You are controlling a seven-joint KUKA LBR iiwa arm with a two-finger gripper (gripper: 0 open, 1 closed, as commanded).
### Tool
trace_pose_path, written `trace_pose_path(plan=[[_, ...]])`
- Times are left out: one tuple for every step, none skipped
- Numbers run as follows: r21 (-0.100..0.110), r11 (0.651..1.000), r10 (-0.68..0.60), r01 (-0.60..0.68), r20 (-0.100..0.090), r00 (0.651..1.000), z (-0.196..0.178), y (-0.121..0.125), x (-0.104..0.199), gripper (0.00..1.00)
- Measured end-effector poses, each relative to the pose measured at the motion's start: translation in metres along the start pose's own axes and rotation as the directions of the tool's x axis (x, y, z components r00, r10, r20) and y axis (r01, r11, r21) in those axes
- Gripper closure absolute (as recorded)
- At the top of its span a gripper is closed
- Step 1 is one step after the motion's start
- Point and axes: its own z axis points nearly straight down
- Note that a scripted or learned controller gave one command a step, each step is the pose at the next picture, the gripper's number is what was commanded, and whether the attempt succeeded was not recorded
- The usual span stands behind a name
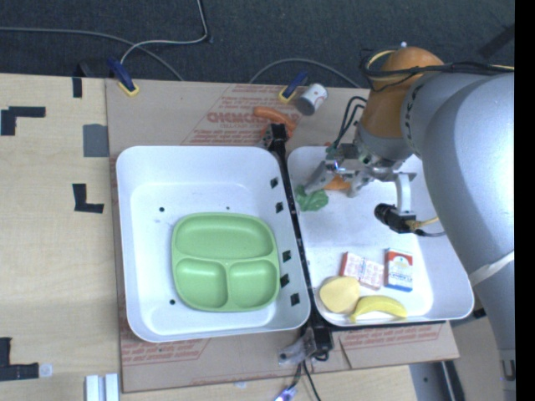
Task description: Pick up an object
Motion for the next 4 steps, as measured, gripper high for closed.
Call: trace_pose_path(plan=[[-0.001,1.0,0.001,-0.001,0.003,1.0,0.0,0.0,0.003,0.0],[0.001,1.0,-0.002,0.002,-0.002,1.0,0.0,0.0,0.001,0.0],[0.002,1.0,-0.004,0.004,-0.007,1.0,0.0,0.0,-0.007,0.0],[0.001,1.0,-0.002,0.002,-0.005,1.0,0.0,0.0,-0.006,0.0]])
